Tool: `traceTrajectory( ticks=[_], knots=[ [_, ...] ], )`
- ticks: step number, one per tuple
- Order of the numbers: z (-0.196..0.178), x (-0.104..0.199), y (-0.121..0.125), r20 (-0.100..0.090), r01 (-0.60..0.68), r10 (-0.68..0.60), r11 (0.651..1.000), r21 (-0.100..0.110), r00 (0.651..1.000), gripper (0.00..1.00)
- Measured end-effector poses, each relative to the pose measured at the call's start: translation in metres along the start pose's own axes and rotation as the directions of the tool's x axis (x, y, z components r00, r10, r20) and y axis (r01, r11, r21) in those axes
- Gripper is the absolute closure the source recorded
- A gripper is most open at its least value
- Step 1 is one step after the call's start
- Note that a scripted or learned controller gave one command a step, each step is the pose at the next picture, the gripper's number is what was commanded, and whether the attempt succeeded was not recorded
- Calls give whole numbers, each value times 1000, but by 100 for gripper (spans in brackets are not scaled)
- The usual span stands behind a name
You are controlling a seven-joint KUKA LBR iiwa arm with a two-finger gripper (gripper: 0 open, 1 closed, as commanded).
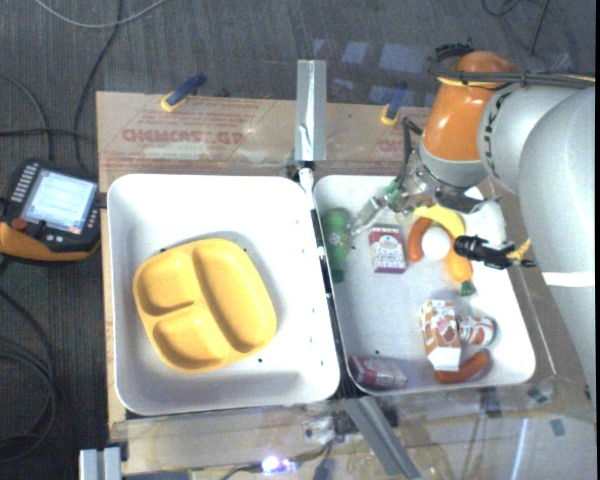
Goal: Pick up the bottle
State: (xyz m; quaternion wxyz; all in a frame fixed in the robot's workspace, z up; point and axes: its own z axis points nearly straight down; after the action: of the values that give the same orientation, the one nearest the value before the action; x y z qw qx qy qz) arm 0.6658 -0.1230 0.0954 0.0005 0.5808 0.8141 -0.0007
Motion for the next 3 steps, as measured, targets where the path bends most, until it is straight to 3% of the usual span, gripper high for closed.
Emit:
traceTrajectory(
  ticks=[1,2,3],
  knots=[
    [5,-9,-74,10,392,-392,920,-10,920,0],
    [5,60,-118,9,451,-451,892,-7,892,0],
    [-3,29,-32,-44,611,-610,791,25,791,0]
  ],
)
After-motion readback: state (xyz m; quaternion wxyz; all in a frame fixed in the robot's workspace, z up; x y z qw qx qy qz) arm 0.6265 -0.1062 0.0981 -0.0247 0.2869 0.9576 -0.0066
